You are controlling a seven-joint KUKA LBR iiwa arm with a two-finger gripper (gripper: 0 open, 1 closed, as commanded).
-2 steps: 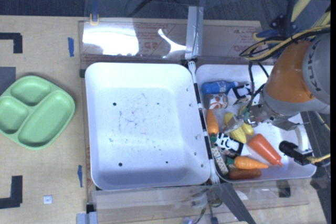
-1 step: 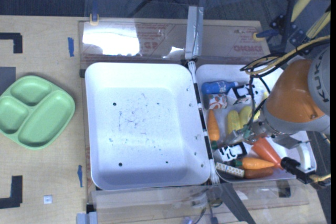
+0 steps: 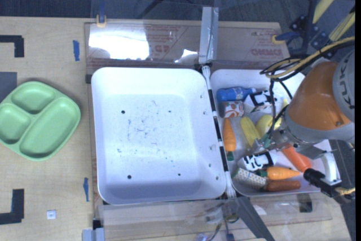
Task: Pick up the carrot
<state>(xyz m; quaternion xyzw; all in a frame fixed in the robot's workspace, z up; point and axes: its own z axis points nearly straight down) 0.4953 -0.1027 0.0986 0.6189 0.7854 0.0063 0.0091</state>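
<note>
The fixed overhead camera looked down on a pale wooden bench (image 3: 51, 42) carrying two shallow white bins side by side. The larger white plastic bin (image 3: 107, 87) sat at the centre of the frame, its floor bare apart from faint scuffs and a few dark dots. To its right, touching it along a shared edge, sat the smaller white bin (image 3: 240, 75), crowded with toy food.

In that right-hand bin, a slim orange toy carrot (image 3: 229, 137) lay lengthwise against the left wall, near the divider between the bins. Just right of it stood a yellow plastic corn cob (image 3: 249, 129), and above both lay a blue packet (image 3: 232, 93). Along the bin's lower edge rested a second orange carrot-shaped toy (image 3: 284, 173), lying crosswise, with another orange piece (image 3: 296, 158) slanted just above it.

The grey arm with its orange band (image 3: 316, 101) came in from the right of the frame over the right bin. Its two-finger gripper (image 3: 264, 144) hung low among the toys, between the corn cob and the crosswise carrot; whether it was apart or together could not be told, as the wrist hid it.

At the far left of the frame, well apart from the bins, a pale green divided plastic plate (image 3: 36, 120) lay on the bench.
</note>
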